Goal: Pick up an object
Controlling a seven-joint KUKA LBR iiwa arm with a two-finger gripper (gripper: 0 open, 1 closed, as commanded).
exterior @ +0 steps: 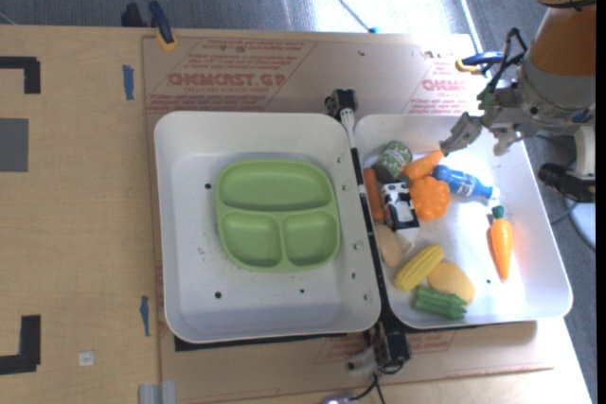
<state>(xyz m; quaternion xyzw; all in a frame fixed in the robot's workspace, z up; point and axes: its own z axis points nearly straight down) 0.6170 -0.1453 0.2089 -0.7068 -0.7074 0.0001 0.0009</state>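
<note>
The claw (481,132), fingers apart and empty, hovers at the right bin's (540,203) upper edge. Toy food crowds beneath: blue bottle (466,183), carrot (500,246), corn (418,266). Left bin (180,203) holds a green divided tray (277,213). Cardboard (227,79) reads "CHEMCAST".

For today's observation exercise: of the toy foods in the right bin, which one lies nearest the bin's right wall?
The carrot: orange with a green top, it lies alone toward the right bin's right wall, while the corn and the other toys cluster near the left side.
</note>
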